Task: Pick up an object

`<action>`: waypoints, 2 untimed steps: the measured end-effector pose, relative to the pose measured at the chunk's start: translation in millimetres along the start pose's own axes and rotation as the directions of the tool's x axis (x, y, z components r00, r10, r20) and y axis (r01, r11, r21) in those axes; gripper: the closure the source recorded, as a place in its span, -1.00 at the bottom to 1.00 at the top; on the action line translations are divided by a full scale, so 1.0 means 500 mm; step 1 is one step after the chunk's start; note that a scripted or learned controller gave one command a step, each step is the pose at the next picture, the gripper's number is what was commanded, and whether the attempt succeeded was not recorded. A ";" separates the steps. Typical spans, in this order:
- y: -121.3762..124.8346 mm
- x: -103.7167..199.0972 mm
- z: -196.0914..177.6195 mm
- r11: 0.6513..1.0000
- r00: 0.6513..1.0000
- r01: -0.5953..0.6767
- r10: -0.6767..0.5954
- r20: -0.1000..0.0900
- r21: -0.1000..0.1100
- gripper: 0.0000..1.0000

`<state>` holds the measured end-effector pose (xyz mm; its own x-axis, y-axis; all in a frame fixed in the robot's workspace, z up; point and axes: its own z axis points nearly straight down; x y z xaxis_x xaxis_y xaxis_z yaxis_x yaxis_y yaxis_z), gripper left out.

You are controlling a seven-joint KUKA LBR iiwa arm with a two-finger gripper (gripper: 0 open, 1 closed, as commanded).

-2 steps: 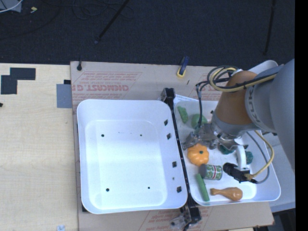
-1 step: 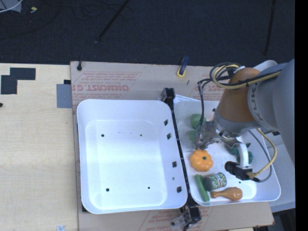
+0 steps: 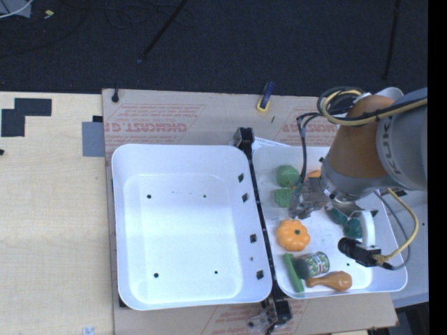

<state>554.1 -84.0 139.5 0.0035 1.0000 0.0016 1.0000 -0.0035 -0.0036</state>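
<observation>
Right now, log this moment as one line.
gripper: low in right bin | beside: green toy, orange pumpkin | grasp: cannot tell

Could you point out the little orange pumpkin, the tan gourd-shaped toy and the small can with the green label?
Small orange toy pumpkin (image 3: 292, 235): camera view, middle of its rounded body.
Tan gourd-shaped toy (image 3: 333, 281): camera view, on its thick end.
Small can with green label (image 3: 314, 264): camera view, on its labelled side.

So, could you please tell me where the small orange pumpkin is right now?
The pumpkin lies in the right-hand bin near its left wall, just below the gripper and above the small can.
</observation>
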 end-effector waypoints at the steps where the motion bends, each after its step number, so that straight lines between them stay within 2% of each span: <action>1: -0.025 0.003 0.003 1.000 1.000 -0.002 0.002 0.000 0.002 1.00; 2: 0.014 -0.027 -0.026 1.000 1.000 -0.001 0.001 0.002 -0.002 1.00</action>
<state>561.3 -97.3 152.4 0.0043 1.0000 0.0000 1.0000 -0.0043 -0.0013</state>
